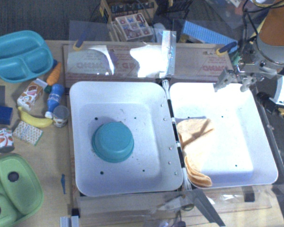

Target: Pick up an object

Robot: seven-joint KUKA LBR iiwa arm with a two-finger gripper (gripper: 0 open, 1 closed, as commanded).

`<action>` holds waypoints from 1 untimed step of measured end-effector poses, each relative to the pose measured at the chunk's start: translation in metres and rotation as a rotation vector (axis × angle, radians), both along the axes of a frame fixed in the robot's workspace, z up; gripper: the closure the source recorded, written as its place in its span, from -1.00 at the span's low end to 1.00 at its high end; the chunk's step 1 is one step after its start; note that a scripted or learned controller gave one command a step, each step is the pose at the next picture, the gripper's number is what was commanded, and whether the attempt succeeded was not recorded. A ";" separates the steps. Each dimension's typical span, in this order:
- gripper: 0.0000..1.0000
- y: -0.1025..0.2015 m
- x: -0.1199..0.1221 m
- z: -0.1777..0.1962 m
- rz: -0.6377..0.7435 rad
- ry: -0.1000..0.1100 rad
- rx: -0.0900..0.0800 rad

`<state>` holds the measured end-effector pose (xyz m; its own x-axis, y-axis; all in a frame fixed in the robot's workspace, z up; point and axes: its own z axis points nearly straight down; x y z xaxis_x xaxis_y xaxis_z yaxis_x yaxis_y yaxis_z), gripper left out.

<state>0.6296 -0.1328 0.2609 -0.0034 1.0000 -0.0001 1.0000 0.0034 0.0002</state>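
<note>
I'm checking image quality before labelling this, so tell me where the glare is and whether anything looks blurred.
Camera view: strong glare washes out the right bin floor and the shiny panel behind both bins; the left bin is evenly lit, with the teal bowl and tan cloth sharp; the gripper looks slightly soft.

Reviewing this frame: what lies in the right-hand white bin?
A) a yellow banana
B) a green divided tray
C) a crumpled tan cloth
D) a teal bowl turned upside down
C: a crumpled tan cloth lies along the left side of the right bin, while the teal bowl sits in the left bin, and the banana and green tray rest on the bench outside both bins.
</note>
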 end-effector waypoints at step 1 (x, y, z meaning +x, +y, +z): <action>-1.00 0.002 -0.060 -0.138 0.109 -0.001 0.000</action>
